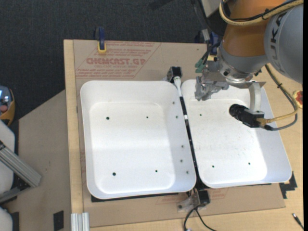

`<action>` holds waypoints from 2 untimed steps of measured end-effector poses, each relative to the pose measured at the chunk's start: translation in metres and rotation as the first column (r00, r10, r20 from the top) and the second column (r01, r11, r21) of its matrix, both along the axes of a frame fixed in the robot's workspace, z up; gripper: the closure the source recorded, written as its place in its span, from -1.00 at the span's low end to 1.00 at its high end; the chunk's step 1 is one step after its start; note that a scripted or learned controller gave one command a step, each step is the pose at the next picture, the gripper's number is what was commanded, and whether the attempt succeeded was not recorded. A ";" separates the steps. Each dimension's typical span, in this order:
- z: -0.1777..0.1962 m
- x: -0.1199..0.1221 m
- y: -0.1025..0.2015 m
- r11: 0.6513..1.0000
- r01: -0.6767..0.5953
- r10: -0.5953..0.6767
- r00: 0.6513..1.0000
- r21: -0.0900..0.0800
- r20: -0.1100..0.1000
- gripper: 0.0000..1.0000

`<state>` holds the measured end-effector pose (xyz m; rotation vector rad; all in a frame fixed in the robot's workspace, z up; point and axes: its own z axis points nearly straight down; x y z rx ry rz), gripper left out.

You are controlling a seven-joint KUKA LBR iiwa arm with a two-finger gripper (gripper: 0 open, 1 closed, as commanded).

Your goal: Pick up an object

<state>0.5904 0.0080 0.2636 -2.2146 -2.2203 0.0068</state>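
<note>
tool (204, 91): grey metal two-finger, at the right shallow white plastic bin's (269, 174) 11 o'clock corner, hanging under the orange-banded grey arm (250, 32) | finger state: cannot tell, too blurred | object to pick: none discernible near the tool | left shallow white plastic bin (91, 129): lies at 9 o'clock of the tool on the brown cardboard-covered counter (125, 57)

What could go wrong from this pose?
1. The end effector hangs over the far-left corner of the right bin, close to the rim; a descent there could strike the rim.
2. No loose object can be made out beneath it, so a grasp may close on nothing.
3. The cable loops beside the wrist and might snag.
</note>
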 end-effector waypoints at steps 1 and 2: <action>0.032 -0.003 -0.011 1.000 0.003 -0.003 1.000 -0.002 0.012 1.00; 0.098 0.062 -0.051 1.000 0.003 -0.003 1.000 -0.003 0.016 1.00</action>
